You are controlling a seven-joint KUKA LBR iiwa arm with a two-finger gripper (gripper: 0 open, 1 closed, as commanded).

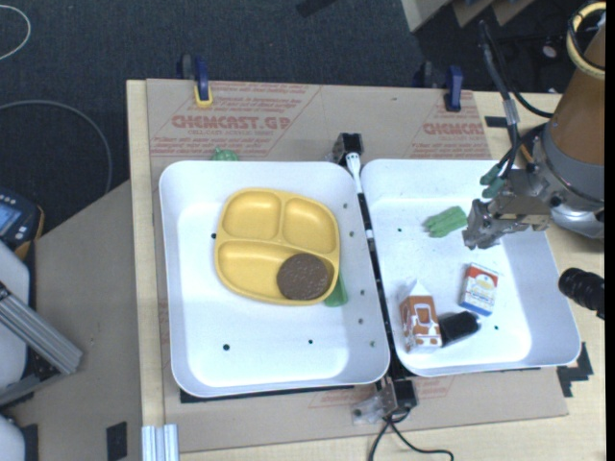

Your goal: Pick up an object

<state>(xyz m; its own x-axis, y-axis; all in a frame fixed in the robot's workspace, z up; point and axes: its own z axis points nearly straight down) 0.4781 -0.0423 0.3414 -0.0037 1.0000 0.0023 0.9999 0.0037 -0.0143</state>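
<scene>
1. Gripper (pixel 483 230) hangs low over the right bin (pixel 543 349), near that bin's upper middle, at the end of the grey arm (pixel 577 133) that reaches in from the right. Whether it is open or closed cannot be told from this angle, and nothing can be seen held in it.
2. Just to the left of the gripper, a small green object (pixel 445 222) lies on the bin floor, very close to the gripper; whether they touch cannot be told.
3. Below the gripper, toward the front of the same bin, lies a small blue, white and orange carton (pixel 480 288).
4. Left of that carton, a brown and white carton (pixel 420 321) lies near the bin's left wall, with a black object (pixel 458 327) touching its right side.
5. Next door, the left bin (pixel 259 368) holds a yellow divided plate (pixel 279 244) with three sections.
6. A round dark brown patty (pixel 306 276) sits in the plate's lower right section.
7. A bit of green (pixel 336 295) peeks out from under the plate's lower right edge.
8. Both bins rest side by side on a cardboard-covered bench (pixel 288 113).
</scene>
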